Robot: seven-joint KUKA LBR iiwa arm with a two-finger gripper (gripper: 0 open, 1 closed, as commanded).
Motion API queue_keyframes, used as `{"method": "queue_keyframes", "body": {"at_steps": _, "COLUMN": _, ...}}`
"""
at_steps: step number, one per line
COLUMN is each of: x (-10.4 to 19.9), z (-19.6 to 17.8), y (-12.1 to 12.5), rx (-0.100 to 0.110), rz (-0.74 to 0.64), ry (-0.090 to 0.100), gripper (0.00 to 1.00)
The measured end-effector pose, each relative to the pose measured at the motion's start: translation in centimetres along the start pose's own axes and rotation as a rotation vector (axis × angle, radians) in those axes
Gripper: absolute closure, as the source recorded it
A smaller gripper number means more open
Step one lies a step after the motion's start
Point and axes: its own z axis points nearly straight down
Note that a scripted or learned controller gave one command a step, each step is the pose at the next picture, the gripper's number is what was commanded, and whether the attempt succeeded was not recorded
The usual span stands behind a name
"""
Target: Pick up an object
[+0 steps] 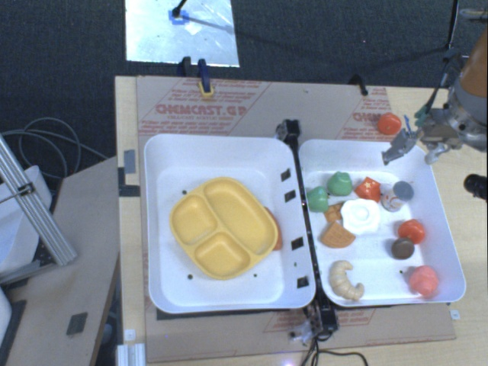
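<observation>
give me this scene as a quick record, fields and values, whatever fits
arm: enters from the right, gripper above the right bin's far edge
gripper contents: nothing seen between the fingers
left bin: yellow divided plate
right bin: toy foods, including white fried egg, croissant, two green pieces, pink ball
outside bins: orange-red ball on the board behind the right bin

Shallow white bins: two, left (160, 227) and right (450, 258)
Yellow three-compartment plastic tray: one (221, 226)
Green rounded toys: two (340, 182) (317, 199)
Red-orange round toys: two (390, 123) (411, 230)
Pale croissant-shaped toy: one (345, 279)
White fried-egg toy: one (360, 215)
Pink round toy: one (423, 280)
</observation>
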Motion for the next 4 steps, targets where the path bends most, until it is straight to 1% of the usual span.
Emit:
{"method": "queue_keyframes", "body": {"at_steps": 1, "x": -4.5, "z": 8.1, "y": -7.1, "rx": 0.011, "rz": 0.009, "ry": 0.001, "gripper": 0.00}}
{"method": "queue_keyframes", "body": {"at_steps": 2, "x": -0.8, "z": 18.7, "y": -4.9, "rx": 0.002, "rz": -0.003, "ry": 0.003, "gripper": 0.00}}
{"method": "queue_keyframes", "body": {"at_steps": 3, "x": -3.6, "z": -6.9, "y": -5.4, "rx": -0.018, "rz": 0.000, "ry": -0.007, "gripper": 0.00}}
{"method": "queue_keyframes", "body": {"at_steps": 4, "x": 0.3, "z": 8.0, "y": -10.7, "rx": 0.016, "rz": 0.001, "ry": 0.007, "gripper": 0.00}}
